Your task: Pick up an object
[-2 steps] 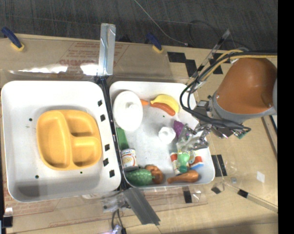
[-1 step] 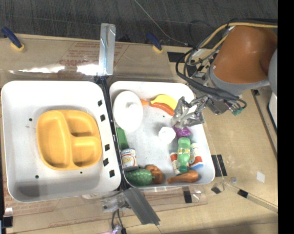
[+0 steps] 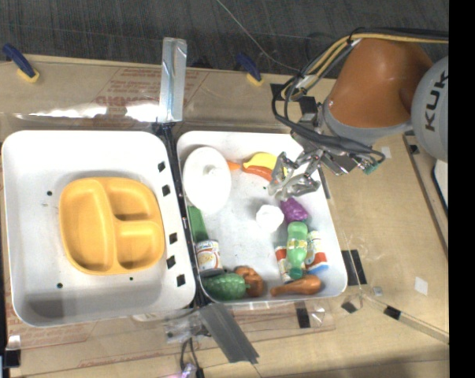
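The right bin (image 3: 188,144) is crowded: a white bowl (image 3: 206,178) far left, and toys packed along its near wall and right side. Bare floor lies mid-bin. The left bin (image 3: 16,211) carries a yellow tray (image 3: 111,224), its margins open.

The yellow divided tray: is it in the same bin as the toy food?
No; the yellow divided tray lies in the left bin, while the toy food is in the right bin.

Robotics lab: KUKA arm (image 3: 379,81) over taped bench (image 3: 379,235) w/ white bins (image 3: 24,211).
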### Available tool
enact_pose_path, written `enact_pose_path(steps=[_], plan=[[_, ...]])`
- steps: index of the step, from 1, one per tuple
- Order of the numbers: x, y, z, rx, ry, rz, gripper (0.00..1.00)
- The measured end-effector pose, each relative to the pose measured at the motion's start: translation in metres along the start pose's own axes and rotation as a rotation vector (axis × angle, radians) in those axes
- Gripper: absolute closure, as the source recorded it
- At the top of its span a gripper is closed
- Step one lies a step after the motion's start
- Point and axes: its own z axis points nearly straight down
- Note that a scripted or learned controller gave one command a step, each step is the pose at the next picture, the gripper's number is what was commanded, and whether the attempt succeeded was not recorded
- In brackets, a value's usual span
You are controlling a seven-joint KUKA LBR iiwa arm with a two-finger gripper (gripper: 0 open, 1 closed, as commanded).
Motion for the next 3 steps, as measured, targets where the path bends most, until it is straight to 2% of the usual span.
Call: enact_pose_path(steps=[1, 2, 3], plan=[[-0.029, -0.052, -0.059, 0.005, -0.002, 0.073, 1.00], [0.033, 0.003, -0.005, -0.005, 0.005, 0.070, 1.00], [-0.008, -0.050, 0.051, -0.004, 0.003, 0.184, 1.00]])
